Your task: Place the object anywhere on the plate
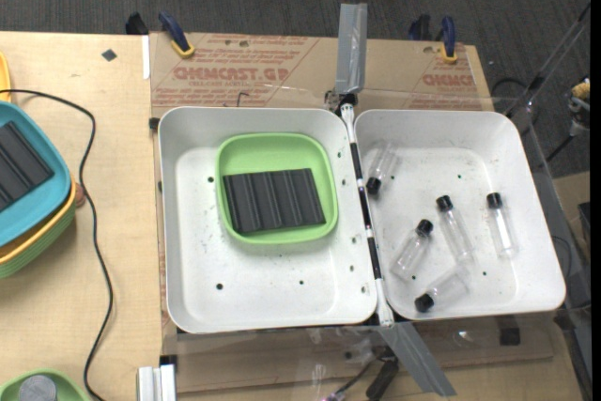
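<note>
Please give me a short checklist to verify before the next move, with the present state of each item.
1. Green plate sits flat in the left bin: ok.
2. Dark ridged insert lies on the plate, leaving only the rim bare: not ok for free space.
3. Vials lie in the right bin, five visible: ok.
4. Vials apart enough for a single grasp: ok, though the two lowest are close.
5. A vial already on the plate: not ok, none there.

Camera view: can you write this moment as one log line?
stage: before pick | square green plate: left white bin, holds dark ribbed pad | clear black-capped vials: five loose, right white bin | on plate: no vial
</note>
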### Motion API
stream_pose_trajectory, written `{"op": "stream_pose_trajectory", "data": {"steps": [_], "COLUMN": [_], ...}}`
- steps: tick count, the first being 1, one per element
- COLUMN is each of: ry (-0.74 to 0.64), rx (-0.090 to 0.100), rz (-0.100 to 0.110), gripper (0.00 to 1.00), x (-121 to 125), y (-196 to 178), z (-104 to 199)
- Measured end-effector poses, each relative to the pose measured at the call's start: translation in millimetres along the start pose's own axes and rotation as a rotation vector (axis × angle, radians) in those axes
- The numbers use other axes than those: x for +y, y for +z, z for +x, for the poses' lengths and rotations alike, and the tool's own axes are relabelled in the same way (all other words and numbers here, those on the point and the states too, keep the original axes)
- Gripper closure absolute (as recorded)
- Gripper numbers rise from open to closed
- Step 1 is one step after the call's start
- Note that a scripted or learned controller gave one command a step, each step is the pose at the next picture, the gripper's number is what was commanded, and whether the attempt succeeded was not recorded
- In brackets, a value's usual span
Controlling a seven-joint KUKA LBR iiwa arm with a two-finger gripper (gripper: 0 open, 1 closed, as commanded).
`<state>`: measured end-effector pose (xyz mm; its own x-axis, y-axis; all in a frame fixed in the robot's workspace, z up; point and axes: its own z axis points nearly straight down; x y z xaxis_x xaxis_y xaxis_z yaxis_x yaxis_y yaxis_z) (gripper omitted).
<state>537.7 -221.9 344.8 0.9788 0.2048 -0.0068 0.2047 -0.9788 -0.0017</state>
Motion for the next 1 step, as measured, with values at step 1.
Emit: {"op": "stream_pose_trajectory", "data": {"steps": [1], "ry": [0.005], "rx": [-0.001], "rz": [0.000], "gripper": [0.00], "x": [0.1], "y": [21.0], "z": [1.1]}}
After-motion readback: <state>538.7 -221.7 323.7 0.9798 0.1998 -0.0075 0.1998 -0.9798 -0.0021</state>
